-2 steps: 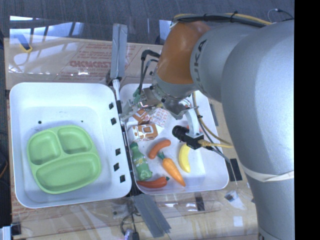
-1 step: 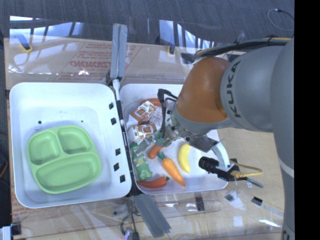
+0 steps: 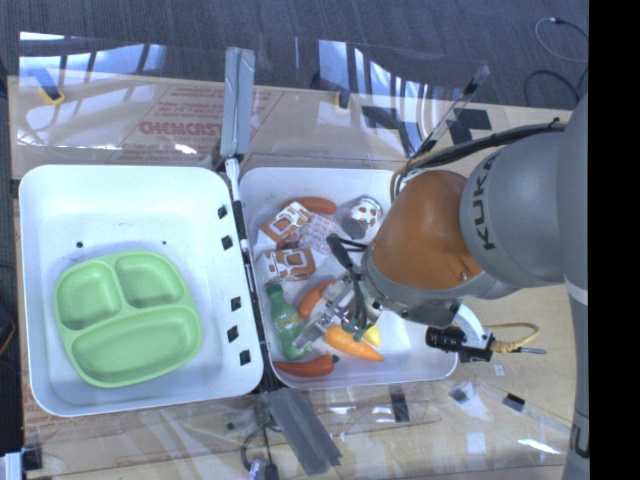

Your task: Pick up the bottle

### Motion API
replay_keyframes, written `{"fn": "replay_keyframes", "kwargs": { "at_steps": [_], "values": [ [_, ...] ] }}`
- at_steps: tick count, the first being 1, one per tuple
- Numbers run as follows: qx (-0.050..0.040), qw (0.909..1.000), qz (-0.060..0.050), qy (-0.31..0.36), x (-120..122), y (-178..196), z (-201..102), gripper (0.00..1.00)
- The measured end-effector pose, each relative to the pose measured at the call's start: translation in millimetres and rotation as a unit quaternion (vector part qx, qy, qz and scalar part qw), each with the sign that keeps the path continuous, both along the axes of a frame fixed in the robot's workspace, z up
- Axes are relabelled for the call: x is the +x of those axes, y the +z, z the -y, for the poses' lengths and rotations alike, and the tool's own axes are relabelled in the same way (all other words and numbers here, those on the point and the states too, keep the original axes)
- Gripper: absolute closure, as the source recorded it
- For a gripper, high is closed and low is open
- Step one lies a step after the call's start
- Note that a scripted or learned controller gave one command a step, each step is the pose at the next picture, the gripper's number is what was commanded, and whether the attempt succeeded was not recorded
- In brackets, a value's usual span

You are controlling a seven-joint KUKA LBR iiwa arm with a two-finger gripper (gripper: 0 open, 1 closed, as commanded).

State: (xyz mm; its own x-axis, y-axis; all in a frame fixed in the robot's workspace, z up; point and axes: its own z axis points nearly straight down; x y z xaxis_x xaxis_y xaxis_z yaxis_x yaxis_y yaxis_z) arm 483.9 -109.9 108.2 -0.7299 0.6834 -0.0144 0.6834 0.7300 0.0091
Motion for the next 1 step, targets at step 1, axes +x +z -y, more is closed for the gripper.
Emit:
{"fn": "replay_keyframes", "kwargs": {
  "at_steps": [1],
  "values": [
    [0.0002, 1.0, -0.003, 0.002, -1.0, 9.5, 0.2, 1.0]
  ]
}}
